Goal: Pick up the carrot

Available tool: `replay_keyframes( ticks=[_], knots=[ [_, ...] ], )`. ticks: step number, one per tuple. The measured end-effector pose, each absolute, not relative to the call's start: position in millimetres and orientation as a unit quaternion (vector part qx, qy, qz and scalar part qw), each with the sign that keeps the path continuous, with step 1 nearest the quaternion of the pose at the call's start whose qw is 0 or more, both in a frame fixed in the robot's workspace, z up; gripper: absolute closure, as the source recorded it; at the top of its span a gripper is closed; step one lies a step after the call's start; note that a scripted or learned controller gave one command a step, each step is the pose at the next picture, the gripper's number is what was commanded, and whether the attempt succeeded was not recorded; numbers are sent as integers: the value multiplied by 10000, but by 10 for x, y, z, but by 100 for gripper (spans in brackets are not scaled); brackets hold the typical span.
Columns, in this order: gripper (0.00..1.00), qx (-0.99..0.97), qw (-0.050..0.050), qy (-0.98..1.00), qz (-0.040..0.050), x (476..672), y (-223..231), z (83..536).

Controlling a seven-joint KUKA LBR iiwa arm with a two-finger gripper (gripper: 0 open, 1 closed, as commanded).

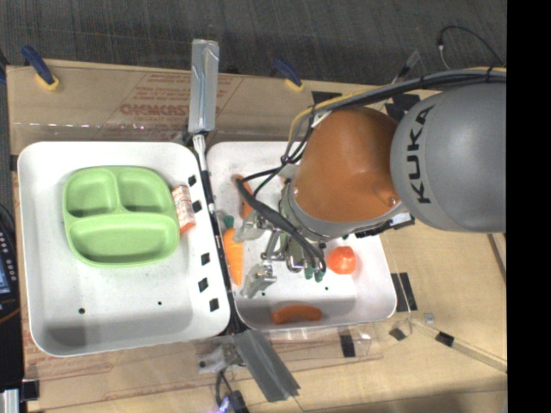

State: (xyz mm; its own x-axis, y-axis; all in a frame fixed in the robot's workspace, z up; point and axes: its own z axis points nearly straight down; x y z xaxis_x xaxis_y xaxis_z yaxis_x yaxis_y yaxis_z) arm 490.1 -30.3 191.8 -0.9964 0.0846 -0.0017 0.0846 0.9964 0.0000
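An orange-brown sausage-shaped toy (296, 314) lies at the near edge of the right white bin (377, 292). Farther in, the gripper (258, 274) hangs just right of the slim orange carrot (234, 259) lying along the bin's left wall; its fingers seemingly spread, pinching nothing. A red tomato (343, 260) sits right. The green divided tray (120, 215) fills the left bin (52, 317).

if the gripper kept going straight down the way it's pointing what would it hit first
Probably the white floor of the right bin, just beside the carrot lying against the bin's left wall. The gripper hangs close to the carrot, so it might clip it first; depth is hard to judge from above.
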Motion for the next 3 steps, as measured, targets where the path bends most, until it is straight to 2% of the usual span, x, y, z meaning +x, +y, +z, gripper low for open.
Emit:
replay_keyframes(
  ticks=[1, 2, 3],
  knots=[
    [0, 2031, -15, 9792, -3, 4768, -237, 1911],
    [0, 1623, 24, 9867, 0, 5332, 202, 3420],
    [0, 605, -1, 9982, -1, 5115, 319, 2071]
  ],
)
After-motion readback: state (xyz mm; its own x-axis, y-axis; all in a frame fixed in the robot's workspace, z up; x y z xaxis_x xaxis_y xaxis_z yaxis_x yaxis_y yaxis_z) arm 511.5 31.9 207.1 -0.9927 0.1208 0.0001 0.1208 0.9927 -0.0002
